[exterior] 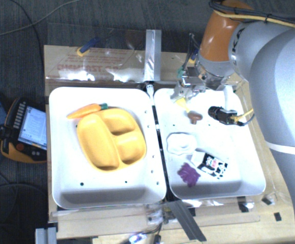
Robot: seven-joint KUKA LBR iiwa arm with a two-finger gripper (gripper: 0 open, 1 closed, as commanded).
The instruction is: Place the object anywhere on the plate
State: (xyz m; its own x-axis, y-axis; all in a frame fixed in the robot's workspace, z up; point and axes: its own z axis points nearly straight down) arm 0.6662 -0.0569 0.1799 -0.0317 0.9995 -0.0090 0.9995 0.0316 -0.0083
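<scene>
1. The yellow plate (111, 138) fills the middle of the left bin (66, 187); bare white floor runs along that bin's near side and left side.
2. A carrot (85, 110) lies against the plate's far-left rim, narrowing the far side.
3. In the right bin (249, 182), a brown piece (195, 117), a white lump (180, 143), a purple piece (188, 174) and a black-and-white toy (212, 164) crowd the centre.
4. The arm (269, 50) and gripper (184, 96) block the right bin's far corner.
5. The ridge (158, 141) between the bins must be crossed.
</scene>
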